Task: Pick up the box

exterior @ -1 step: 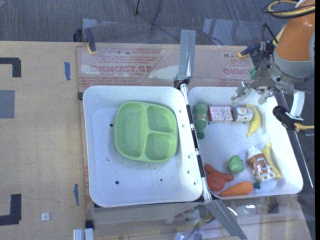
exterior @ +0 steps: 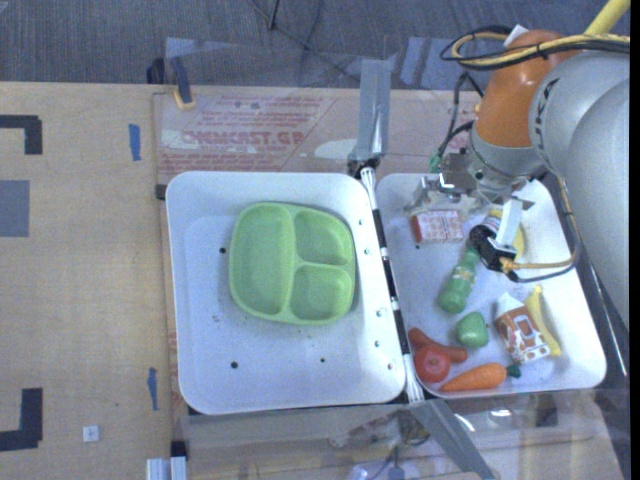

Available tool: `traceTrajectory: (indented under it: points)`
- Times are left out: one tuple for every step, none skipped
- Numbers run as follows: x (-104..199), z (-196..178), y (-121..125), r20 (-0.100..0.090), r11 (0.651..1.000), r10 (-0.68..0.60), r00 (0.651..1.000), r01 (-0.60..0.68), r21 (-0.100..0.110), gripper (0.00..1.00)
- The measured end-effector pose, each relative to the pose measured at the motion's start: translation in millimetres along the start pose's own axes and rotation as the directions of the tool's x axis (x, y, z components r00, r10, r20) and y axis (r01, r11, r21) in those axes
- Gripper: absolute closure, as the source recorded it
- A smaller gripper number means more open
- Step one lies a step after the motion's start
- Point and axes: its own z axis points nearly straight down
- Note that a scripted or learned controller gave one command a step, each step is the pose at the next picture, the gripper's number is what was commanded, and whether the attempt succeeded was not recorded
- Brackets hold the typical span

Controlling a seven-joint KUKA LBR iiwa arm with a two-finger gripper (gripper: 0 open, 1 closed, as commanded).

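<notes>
A small red and white box (exterior: 438,228) lies flat near the back left of the right bin (exterior: 585,368). My gripper (exterior: 447,196) hangs just above the box's far edge, below the orange wrist band, and its body hides part of the box's top side. An orange and white carton (exterior: 523,334) lies toward the front right of the same bin, well away from the gripper.
The right bin also holds a green bottle (exterior: 457,282), a green round fruit (exterior: 471,329), a red vegetable (exterior: 432,361), a carrot (exterior: 478,377) and a banana (exterior: 541,311). A green divided plate (exterior: 293,262) sits in the left bin (exterior: 200,368). A metal divider runs between the bins.
</notes>
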Motion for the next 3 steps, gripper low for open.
traceTrajectory:
  points:
    - [-0.5, 12.5, -19.1, 0.004, 0.998, -0.048, 0.999, 0.048, -0.036, 0.00]
    - [-66.3, -35.0, 4.4, 0.002, 0.996, -0.086, 0.996, 0.086, -0.003, 0.00]
    - [-48.0, -109.2, -25.4, 0.002, 0.999, 0.053, 0.999, -0.053, -0.004, 0.00]
